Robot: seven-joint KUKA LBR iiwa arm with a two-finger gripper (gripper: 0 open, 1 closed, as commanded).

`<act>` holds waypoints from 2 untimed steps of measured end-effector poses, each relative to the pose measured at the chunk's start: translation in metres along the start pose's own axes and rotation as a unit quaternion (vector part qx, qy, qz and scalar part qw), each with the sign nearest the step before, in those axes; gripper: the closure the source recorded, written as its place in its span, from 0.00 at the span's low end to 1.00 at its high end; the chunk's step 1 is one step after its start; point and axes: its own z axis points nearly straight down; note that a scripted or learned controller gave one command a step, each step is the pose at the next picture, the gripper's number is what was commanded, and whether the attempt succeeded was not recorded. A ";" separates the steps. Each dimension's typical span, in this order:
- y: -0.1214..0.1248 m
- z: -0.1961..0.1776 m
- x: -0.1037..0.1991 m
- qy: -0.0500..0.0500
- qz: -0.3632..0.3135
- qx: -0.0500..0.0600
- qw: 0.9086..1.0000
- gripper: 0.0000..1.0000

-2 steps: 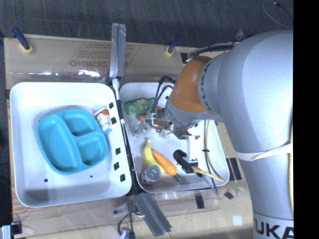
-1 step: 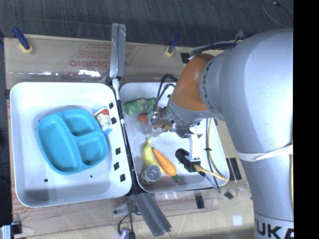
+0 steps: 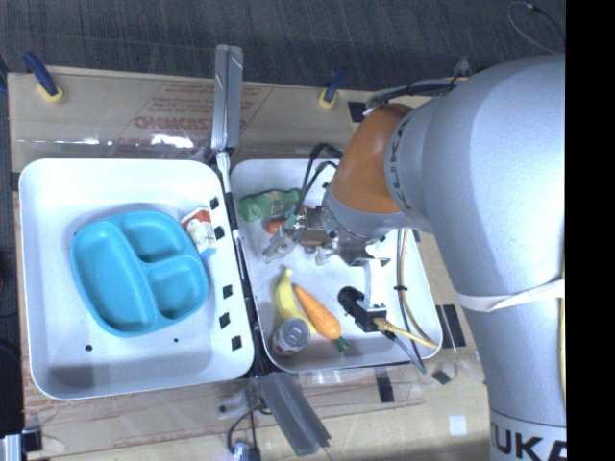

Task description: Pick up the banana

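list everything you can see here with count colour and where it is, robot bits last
curved yellow banana: 1, yellow, right bin, lower middle, beside the carrot
tapered orange carrot: 1, orange with a green stub, right bin, just right of the banana
round silver metal can: 1, silver, right bin, near edge, below the banana
crumpled green leafy item: 1, green, right bin, far left corner
blue plastic compartment tray: 1, light blue, middle of left bin
small white bottle with red label: 1, white and red, left bin, at the tray's far right corner
shallow white bins: 2, white, side by side on the bench
blue clamps: 2, blue, far bench edge
grey arm with orange band: 1, from the right, over the right bin
two-finger gripper: 1, metal, low over the right bin's far half
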 end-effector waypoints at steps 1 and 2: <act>-0.051 0.012 -0.007 0.001 -0.068 0.001 0.998 0.00; -0.051 0.002 -0.008 0.000 -0.070 0.002 0.998 1.00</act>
